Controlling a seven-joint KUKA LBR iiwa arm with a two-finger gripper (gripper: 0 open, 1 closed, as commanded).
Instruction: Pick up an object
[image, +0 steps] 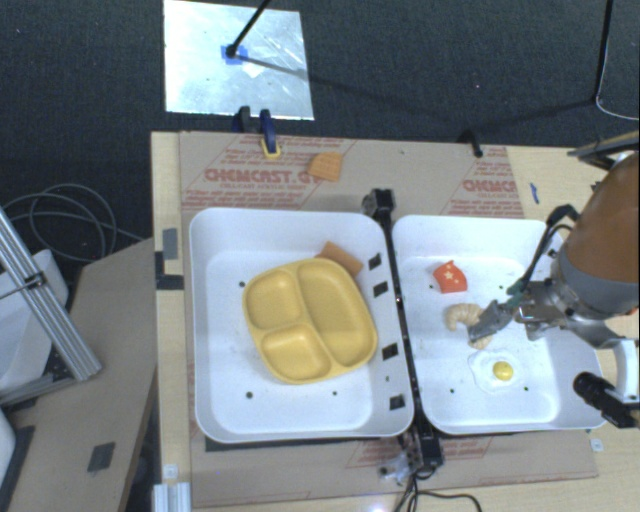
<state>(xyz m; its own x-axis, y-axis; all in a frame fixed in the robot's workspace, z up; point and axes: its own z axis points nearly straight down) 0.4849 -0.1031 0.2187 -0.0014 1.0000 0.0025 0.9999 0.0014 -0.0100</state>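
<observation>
Yellow and split into three parts, a plate (308, 322) sits in the left bin (215, 400), with a brown block (341, 257) just behind it. In the right bin (530, 405), the end effector (488, 326) is low, touching a pale curled toy (461, 316). I cannot tell how wide it is open. A red toy (449, 277) and a fried egg (497, 372) lie near.

Divided plate (308, 322) in left bin (215, 300)
</observation>
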